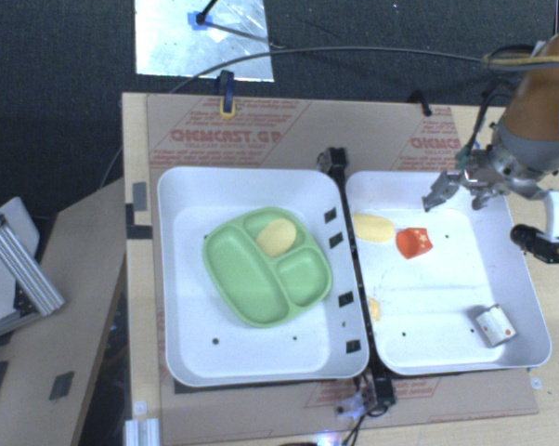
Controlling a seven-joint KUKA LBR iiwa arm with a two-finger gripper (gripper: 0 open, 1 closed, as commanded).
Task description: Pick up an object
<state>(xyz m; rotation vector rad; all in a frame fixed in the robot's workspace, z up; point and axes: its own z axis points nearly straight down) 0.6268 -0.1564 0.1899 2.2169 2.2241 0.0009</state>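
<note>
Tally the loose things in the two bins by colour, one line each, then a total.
Yellow: 3 (lump on the green plate, lump in the right bin, small scrap)
Green: 1 (divided plate)
Red: 1 (red piece)
Silver: 1 (small can)
Total: 6

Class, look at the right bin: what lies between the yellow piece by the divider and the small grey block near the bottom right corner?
In the camera view, the red piece lies near the yellow piece; beyond it, bare white bin floor runs to the grey block.

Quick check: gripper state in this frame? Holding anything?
Gripper: open, holding nothing, above the back edge of the right bin. The red object lies apart on the bin floor.
</note>
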